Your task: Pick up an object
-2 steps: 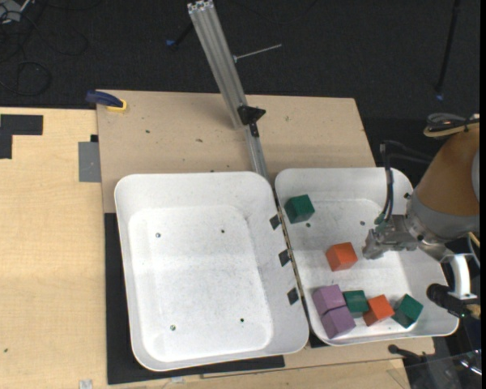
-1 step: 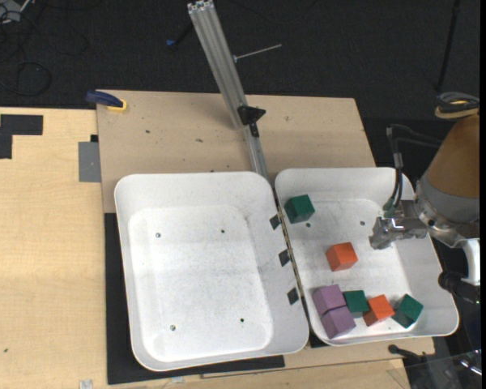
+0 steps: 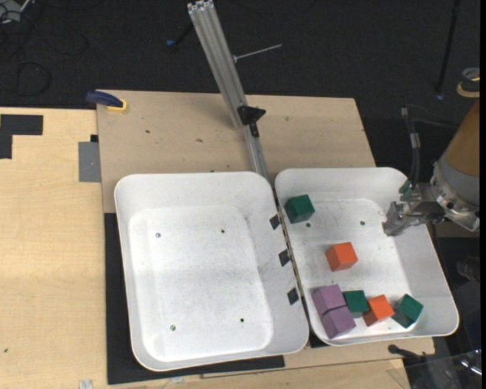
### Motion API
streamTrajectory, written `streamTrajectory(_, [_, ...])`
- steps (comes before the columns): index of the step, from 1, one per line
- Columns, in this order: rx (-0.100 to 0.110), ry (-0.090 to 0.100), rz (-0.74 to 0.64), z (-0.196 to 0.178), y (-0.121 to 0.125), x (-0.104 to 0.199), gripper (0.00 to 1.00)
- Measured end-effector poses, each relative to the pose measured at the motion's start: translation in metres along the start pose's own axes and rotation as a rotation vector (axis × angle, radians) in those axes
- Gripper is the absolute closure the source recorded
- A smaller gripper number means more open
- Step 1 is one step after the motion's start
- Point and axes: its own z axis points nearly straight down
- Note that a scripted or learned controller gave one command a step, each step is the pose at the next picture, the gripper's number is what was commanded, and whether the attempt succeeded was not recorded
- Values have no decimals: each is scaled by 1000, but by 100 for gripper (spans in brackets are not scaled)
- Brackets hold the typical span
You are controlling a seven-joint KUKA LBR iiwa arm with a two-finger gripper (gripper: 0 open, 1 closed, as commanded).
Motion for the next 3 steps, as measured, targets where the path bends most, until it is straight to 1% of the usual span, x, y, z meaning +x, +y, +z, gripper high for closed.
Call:
streamTrajectory(1, [2, 0, 0, -35, 1, -1, 100])
streamTrajectory(2, [6, 4, -2, -22, 9, 53, 100])
streamTrajectory(3, [5, 3, -4, -19, 32, 111, 100])
